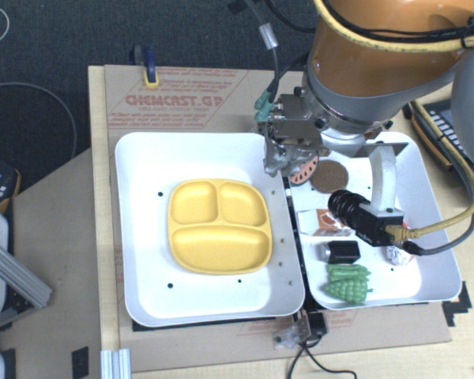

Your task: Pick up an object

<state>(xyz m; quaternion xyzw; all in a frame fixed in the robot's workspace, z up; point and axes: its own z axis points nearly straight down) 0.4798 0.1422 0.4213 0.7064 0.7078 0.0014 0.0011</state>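
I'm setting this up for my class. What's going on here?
A robot arm reaches in from the right, its gripper low over the far left corner of the right bin, beside the left bin. Nothing is visibly lifted yet. The right bin holds a brown disc, a small black block and a green bumpy toy; the left bin holds a yellow divided plate.

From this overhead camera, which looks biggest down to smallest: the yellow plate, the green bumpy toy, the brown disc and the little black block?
1. Yellow plate, by far.
2. Green bumpy toy and brown disc: too alike to rank.
3. Black block.
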